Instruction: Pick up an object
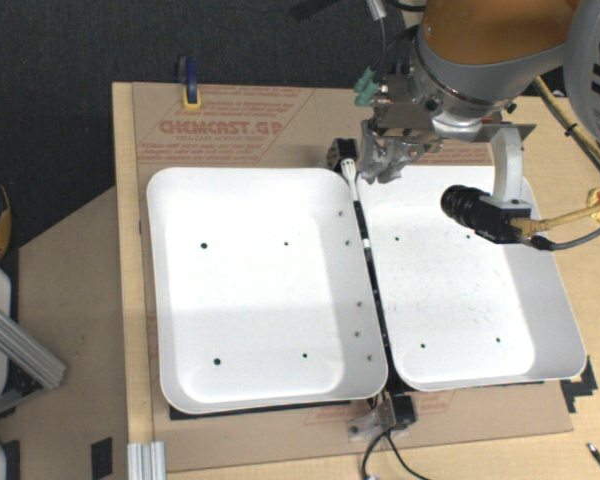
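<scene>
My gripper (384, 164) hangs over the far left corner of the right bin (480, 308), close to the seam between the two bins. The grey arm with its orange band (490, 8) reaches down to it from the upper right. The left bin (250, 288) lies beside it, its white floor marked with a few small dark dots. I see nothing held at the gripper's tip.
A black cylinder (477, 214) on a grey bracket sticks out from the wrist over the right bin, with a brass fitting (580, 213) and hose behind it. A blue clamp (188, 80) stands at the cardboard base's far edge. Cables trail at the front (385, 418).
</scene>
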`<state>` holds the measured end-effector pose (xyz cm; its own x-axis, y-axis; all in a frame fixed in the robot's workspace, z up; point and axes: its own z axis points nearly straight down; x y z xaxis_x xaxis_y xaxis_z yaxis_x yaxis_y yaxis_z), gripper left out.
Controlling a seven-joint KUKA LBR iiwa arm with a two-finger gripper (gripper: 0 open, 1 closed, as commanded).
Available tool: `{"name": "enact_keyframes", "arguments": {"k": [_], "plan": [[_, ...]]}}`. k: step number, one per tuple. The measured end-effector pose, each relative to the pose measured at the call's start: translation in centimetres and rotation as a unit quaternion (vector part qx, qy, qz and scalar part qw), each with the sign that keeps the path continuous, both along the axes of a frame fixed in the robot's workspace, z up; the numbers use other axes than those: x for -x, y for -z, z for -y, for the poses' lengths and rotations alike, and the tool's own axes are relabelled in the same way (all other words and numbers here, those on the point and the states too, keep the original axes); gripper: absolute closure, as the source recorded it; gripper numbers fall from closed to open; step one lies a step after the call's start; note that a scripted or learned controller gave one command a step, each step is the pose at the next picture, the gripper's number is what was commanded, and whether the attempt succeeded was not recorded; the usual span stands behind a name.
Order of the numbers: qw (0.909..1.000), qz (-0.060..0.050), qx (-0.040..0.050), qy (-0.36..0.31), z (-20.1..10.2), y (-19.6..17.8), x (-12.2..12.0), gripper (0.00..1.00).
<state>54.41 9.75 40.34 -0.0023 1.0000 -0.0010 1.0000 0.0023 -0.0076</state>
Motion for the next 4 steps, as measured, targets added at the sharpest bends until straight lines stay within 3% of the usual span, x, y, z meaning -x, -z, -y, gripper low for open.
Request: {"name": "enact_keyframes", "arguments": {"k": [1, 2, 3, 4], "plan": [[1.0000, -0.001, 0.0001, -0.001, -4.9, 11.1, -4.8, 1.00], [1.0000, 0.003, -0.0004, 0.000, -8.0, 17.0, -9.6, 1.00], [1.0000, 0.008, -0.0009, 0.002, -5.2, 9.8, -9.3, 1.00], [1.0000, 0.004, -0.0008, -0.001, -10.8, 17.7, -12.3, 1.00]]}}
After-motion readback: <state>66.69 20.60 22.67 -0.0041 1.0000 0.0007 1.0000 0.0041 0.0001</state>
